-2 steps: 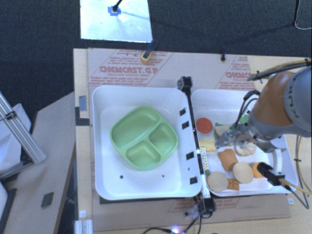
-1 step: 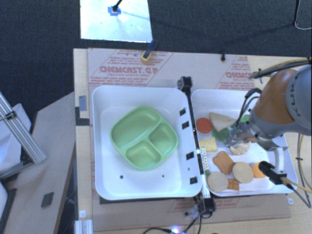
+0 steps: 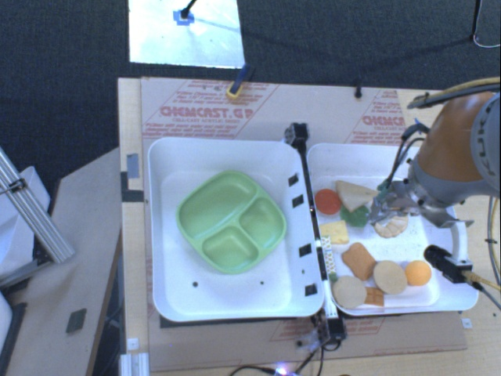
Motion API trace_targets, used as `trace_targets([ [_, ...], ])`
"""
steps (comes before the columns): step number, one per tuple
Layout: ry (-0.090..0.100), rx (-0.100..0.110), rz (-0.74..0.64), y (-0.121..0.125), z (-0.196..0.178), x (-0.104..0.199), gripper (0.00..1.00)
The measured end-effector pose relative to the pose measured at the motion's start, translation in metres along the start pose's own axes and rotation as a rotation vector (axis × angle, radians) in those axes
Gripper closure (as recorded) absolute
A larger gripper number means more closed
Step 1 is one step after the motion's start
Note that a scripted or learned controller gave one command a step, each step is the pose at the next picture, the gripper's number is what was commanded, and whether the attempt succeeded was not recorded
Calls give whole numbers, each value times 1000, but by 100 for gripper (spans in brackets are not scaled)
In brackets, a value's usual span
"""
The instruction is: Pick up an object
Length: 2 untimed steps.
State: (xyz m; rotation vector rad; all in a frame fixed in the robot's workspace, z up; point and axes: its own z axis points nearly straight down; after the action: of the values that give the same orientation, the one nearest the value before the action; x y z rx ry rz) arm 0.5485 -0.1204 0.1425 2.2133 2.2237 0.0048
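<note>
Lighting: we record even, fairly bright overhead light. Glare: the white sheet [image 3: 185, 22] at top is washed pale; both bins [image 3: 168, 233] read near-overexposed. Shadows: soft and short beneath the green tray [image 3: 231, 222]. Sharpness: we find moderate softness throughout, grain in the dark floor [image 3: 63, 45], and the arm [image 3: 462, 143] slightly blurred.

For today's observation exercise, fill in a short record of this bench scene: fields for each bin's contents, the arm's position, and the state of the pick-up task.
left bin: holds a green divided plate
right bin: holds toy food, including a red round piece, an orange ball, a tan disc and a yellow block
arm: reaches in from the right, over the right bin
tool: low among the food pieces, next to a pale cookie-like piece
task state: no object seen lifted yet
</note>
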Motion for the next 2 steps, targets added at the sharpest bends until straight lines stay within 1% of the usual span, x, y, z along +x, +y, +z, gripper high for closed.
trace_targets([
  [1, -1, -2, 1, 10, -53, -7, 100],
  [2, 0, 1, 1, 11, -83, -7, 100],
])
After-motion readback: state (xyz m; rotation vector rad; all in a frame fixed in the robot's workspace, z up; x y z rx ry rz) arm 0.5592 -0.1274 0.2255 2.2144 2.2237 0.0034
